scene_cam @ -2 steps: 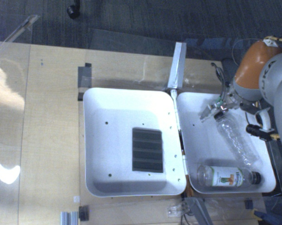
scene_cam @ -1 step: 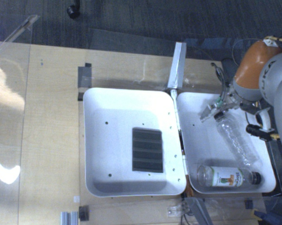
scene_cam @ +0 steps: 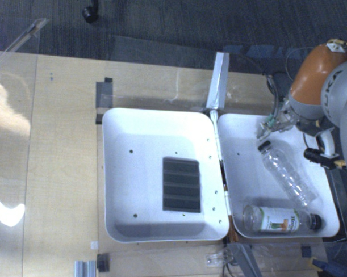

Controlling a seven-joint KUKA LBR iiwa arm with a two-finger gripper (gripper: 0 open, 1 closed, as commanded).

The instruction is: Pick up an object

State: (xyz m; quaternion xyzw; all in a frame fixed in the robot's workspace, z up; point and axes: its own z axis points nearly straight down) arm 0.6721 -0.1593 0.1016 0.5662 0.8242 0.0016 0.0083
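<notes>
Right now your pincer [scene_cam: 267, 128] hangs over the right bin [scene_cam: 241, 166], beside the clear plastic bottle's [scene_cam: 286, 174] cap (I cannot tell its opening). Light, slippery, easily crushed: grip it across the neck.

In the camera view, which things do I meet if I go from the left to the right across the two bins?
Left bin → dark ribbed pad → right bin → bottle with a label, lying along the near wall. The clear bottle and the gripper overlap it in this order, so I leave them out.
</notes>
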